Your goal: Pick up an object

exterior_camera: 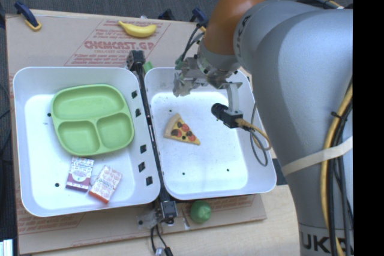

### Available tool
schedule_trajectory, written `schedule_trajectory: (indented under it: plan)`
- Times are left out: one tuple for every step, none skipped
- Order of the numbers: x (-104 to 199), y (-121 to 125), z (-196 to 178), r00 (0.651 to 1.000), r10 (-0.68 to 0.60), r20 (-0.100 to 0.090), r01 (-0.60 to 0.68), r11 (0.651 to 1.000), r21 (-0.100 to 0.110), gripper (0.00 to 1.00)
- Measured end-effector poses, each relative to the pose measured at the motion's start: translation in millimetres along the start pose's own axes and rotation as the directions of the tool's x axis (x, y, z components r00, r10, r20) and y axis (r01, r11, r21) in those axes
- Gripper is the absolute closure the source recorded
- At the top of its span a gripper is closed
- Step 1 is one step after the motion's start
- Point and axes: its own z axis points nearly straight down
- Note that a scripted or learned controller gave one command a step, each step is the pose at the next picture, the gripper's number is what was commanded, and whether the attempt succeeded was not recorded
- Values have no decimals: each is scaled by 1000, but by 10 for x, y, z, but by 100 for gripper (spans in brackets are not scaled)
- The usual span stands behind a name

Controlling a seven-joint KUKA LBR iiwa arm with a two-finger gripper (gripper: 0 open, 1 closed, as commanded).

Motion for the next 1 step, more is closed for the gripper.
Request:
schedule_trajectory:
  plan:
    - [708, -162, -795, 1000, 8, 0, -8, 1000, -4, 100]
